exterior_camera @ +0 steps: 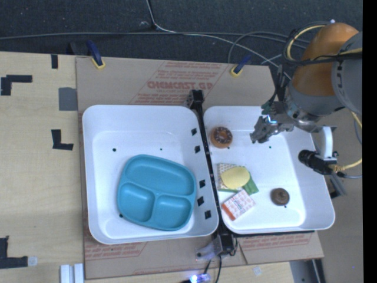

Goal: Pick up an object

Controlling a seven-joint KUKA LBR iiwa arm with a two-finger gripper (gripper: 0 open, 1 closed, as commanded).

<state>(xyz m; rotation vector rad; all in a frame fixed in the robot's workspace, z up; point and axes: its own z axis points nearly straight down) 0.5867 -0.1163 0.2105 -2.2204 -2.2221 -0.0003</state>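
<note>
We see the arm reaching in from the right, its wrist bent downward so the gripper hangs over the far edge of the right bin; whether it is open or closed we cannot tell. A brown doughnut lies near that bin's far left corner, apart from the gripper. A blue divided tray occupies the left bin.

A wooden bench with black tape marks sits before dark carpet crossed by cables.
</note>
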